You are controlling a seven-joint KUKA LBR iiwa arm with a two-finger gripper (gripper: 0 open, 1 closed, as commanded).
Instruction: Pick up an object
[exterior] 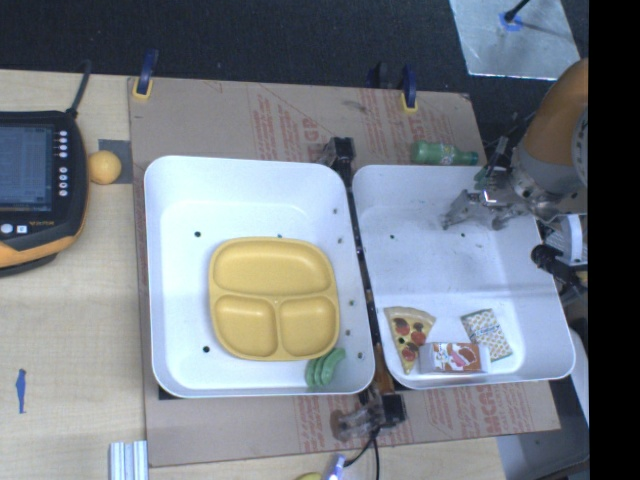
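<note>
Your gripper [470, 211], fingers spread and holding nothing, hung over the right bin [440, 268], well apart from the pizza slice [409, 333] and two packets at its front edge.

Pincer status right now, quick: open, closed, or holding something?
Pincer: over the right bin, open, nothing between its fingers.

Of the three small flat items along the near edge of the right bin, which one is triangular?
The pizza slice, leftmost of the three: a yellow wedge with red spots. The packet beside it and the patterned square further right are both four-sided.
</note>
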